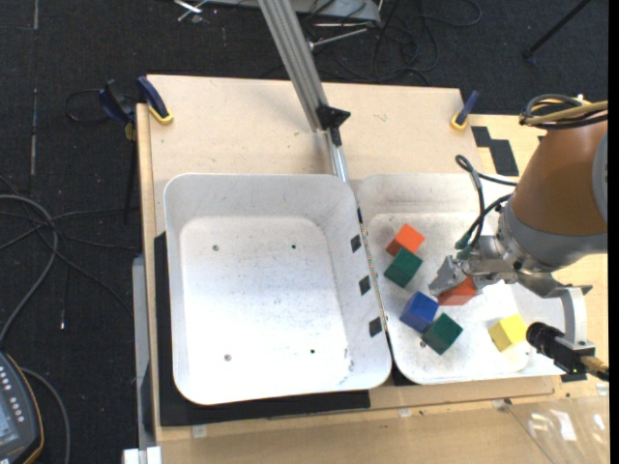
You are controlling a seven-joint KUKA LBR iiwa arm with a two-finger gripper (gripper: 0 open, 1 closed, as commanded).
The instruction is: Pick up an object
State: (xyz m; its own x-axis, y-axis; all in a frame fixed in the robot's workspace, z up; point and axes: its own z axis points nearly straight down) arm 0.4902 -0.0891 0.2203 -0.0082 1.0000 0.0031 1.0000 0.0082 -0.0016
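Note:
Several small blocks lie in the right bin (426, 196): an orange block (409, 238), a green block (403, 269), a blue block (420, 310), a dark green block (444, 333) and a yellow block (507, 333). A red-orange block (458, 292) sits right under my gripper (451, 276), which hangs low over the middle of the right bin. The gripper's metal tip touches or overlaps that block. The arm's grey and orange body comes in from the right and hides part of the bin behind it.
The left bin (193, 201) stands beside the right one, sharing a middle rim with black clips (368, 283). A slanted metal pole (300, 56) rises from the bench behind the bins. Yellow clamps (160, 114) sit at the bench's back corners.

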